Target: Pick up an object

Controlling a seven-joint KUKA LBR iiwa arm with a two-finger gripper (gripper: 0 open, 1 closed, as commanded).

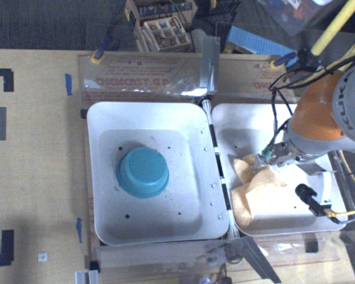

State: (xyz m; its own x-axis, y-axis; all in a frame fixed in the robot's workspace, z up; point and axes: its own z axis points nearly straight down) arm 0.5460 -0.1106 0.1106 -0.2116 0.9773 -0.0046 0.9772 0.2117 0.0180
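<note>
A crumpled tan, cloth-like object [255, 189] lies in the right white bin [242, 123], spread over its left and front part. My gripper [271, 157] is low in that bin, right at the upper edge of the tan object, with the grey and orange arm [319, 117] reaching in from the right. A teal bowl [143, 171] sits upside down in the middle of the left white bin [106, 123], far from the gripper.
A metal divider [216, 158] runs between the two bins. Behind the bins stands a clear plastic-covered board [148, 78]. Boxes and clutter [163, 22] lie beyond it. Tan bench top [35, 158] stretches to the left.
</note>
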